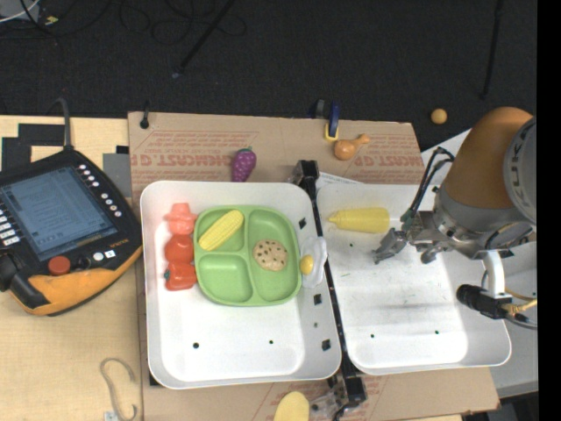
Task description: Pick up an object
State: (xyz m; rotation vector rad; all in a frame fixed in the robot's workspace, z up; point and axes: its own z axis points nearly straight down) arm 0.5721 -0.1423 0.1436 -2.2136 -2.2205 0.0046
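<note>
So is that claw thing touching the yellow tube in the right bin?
Apart. The camera view shows bare white bin floor between the gripper and the yellow tube, which lies up and to the left of the fingertips.

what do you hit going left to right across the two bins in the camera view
red toy figure → corn cob in the green divided plate → cookie → small yellow piece at the left bin's right edge → yellow bottle-like toy in the right bin → gripper
</note>
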